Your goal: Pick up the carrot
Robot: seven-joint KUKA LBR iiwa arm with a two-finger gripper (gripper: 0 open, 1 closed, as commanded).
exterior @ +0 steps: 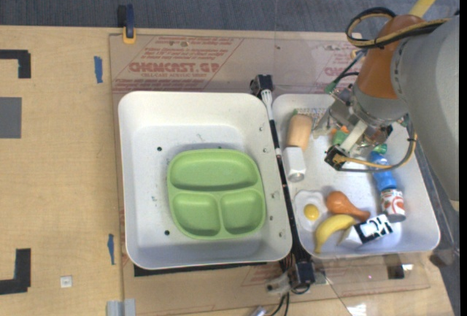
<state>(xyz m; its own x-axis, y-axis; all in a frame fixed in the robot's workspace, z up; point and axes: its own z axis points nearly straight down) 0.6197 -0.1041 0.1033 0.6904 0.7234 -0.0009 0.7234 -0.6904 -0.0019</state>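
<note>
My gripper [349, 126] hangs low over the back of the right bin [427, 216], under the grey arm with its orange band. A small orange and green piece, which looks like the carrot [339, 136], peeks out at the gripper's left edge. Most of it is hidden beneath the gripper, and I cannot tell whether the gripper touches it.
The right bin also holds a tan bread roll [298, 130], a white cylinder [294, 163], a fried egg [311, 209], a banana [331, 228], an orange drumstick [344, 203], a black-and-white box [376, 228] and a blue-and-red can [390, 195]. A green divided plate [216, 192] lies in the left bin [139, 125].
</note>
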